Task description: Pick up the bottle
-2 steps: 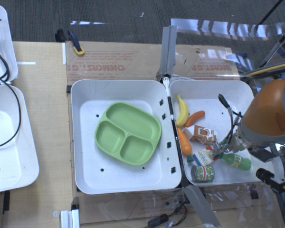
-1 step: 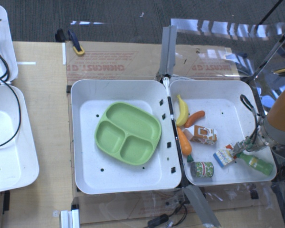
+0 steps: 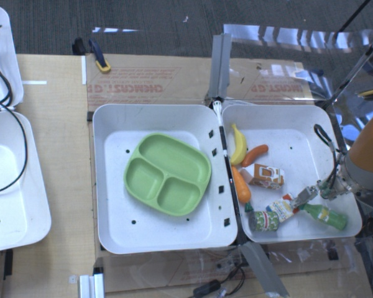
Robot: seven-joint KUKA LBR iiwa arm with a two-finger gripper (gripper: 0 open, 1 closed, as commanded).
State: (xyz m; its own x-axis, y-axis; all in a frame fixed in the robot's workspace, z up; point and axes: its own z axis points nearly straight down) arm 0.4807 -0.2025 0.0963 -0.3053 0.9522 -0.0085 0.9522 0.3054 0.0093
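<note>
A smooth green divided plate (image 3: 168, 174) sits in the left bin (image 3: 105, 166) on my counter (image 3: 56, 85); cardboard behind reads "CHEMCAST GP" in reverse. In the right bin (image 3: 286, 120) lie a banana (image 3: 238, 144), two carrots (image 3: 255, 153), a small carton (image 3: 267, 176) and a labelled can (image 3: 264, 220). My end effector (image 3: 308, 194) hovers beside the green bottle (image 3: 324, 215), which lies flat near the bin's front right corner; its grip I cannot tell.

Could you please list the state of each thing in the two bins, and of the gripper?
Green plate: flat, right way up, alone in left bin.
Banana: lying against right bin's left wall.
Carrots: lying flat.
Small carton: on its side.
Can: on its side.
Bottle: lying down, not gripped.
Gripper: low, beside bottle.
</note>
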